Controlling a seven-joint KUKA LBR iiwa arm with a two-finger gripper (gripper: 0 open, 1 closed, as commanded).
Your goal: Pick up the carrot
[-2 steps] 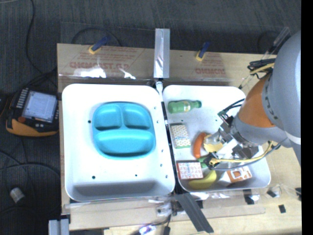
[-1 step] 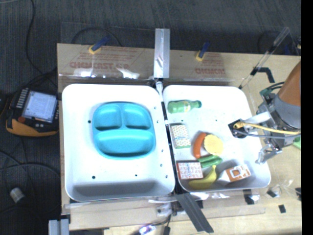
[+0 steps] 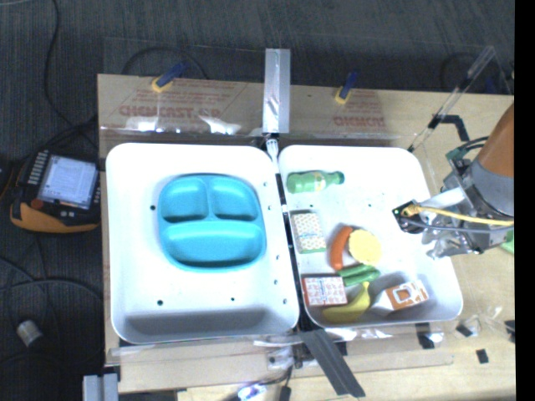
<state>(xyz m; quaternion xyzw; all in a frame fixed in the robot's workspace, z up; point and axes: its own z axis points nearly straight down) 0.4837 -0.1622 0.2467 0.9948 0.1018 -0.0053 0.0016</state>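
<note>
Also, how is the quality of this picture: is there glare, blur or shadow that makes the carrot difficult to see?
In the camera view the light is even and soft; the white right bin is bright and slightly washed out. The carrot is a little soft but easy to tell by its orange colour, partly covered by a yellow round piece. The gripper at the bin's right edge looks blurred. Glare shows on the clear plastic sheet behind the bins.

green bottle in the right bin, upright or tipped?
Tipped: the green bottle lies on its side along the right bin's far wall.

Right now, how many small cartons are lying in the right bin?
3. One carton lies near the divider, left of the carrot. Another is below it, beside the banana. The third is near the front right corner. More may be hidden.
</note>
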